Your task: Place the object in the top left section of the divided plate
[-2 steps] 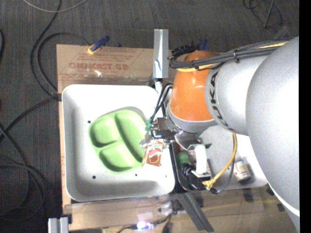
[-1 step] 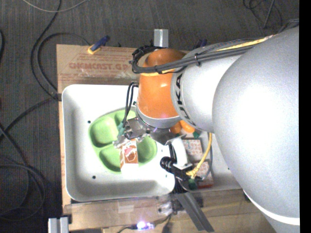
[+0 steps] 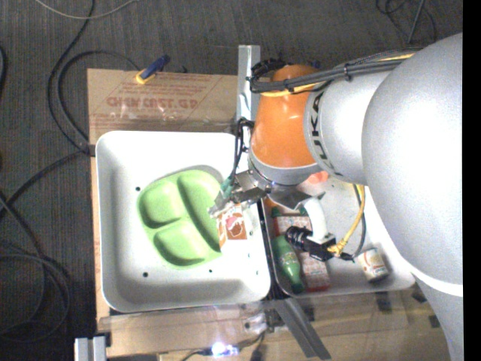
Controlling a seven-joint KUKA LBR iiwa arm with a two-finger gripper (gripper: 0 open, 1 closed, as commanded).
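The small orange-and-white packet [image 3: 234,226] hangs pinched in the claw [image 3: 229,201] at the green divided plate's [image 3: 180,216] right edge, inside the left bin [image 3: 120,277]. Released here, I'd guess it lands on the rim or slides off, missing the top left section.

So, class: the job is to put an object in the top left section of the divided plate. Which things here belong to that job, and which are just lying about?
Part of the job:
- green divided plate in the left bin
- small orange-and-white packet at the plate's right edge, under the gripper

Just lying about:
- green bottle in the right bin
- small white cup
- blue clip on the cardboard
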